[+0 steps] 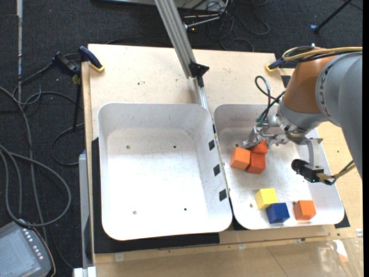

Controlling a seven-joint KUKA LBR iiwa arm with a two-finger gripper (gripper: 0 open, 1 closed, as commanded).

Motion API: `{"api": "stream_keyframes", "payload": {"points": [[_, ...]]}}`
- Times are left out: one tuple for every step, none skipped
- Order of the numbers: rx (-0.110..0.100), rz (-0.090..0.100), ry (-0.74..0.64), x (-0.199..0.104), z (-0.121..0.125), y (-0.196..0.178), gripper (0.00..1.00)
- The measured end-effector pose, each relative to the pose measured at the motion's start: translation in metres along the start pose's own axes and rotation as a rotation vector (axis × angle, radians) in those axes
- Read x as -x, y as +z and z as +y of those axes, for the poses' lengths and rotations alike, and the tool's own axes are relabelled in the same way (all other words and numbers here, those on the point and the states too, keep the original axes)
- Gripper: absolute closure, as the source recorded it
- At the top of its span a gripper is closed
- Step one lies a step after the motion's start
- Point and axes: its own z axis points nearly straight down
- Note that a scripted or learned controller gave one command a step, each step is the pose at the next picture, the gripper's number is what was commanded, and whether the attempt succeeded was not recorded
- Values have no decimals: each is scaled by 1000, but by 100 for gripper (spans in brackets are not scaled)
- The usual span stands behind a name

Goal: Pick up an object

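Orange block, cube-shaped, beside red block

The grey arm enters from three o'clock, wrist bent toward nine, gripper pointing down at seven.

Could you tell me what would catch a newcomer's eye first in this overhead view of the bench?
The grey arm with its orange band reaches in from the right, its tool low over two orange blocks in the right bin. Nearer the front of that bin sit a yellow block, a blue block and another orange block. The left bin lies beside it.
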Motion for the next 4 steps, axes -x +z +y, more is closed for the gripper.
{"api": "stream_keyframes", "payload": {"points": [[4,0,-4,-6,0,-44,100],[6,-1,-4,-7,5,-108,100],[3,0,-4,-7,6,-135,100],[0,2,-8,-55,23,-125,100]]}}
